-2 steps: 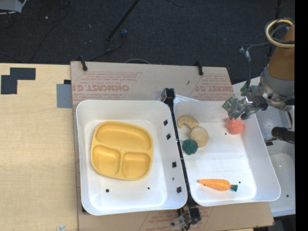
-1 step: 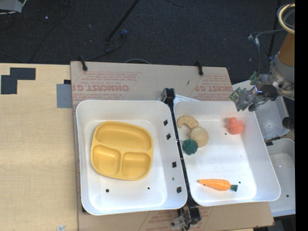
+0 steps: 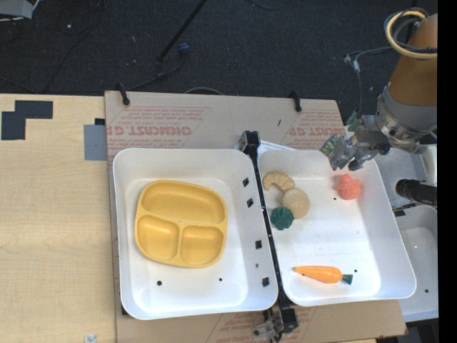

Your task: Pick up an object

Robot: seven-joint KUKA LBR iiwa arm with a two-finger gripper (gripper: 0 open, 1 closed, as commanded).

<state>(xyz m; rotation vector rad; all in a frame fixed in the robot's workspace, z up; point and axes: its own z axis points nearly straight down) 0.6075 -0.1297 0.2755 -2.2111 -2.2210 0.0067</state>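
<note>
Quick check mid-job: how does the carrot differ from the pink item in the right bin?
The carrot is orange, long and tapered with a green stem end; the pink item is a rounded lump. The carrot lies near the right bin's front edge; the pink item sits at the far side, just below the end effector. Both lie loose, touching nothing else.

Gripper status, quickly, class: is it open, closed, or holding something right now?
Gripper: cannot be told whether open or closed. It sits over the far edge of the right bin, above the pink object, with nothing seen held.
</note>
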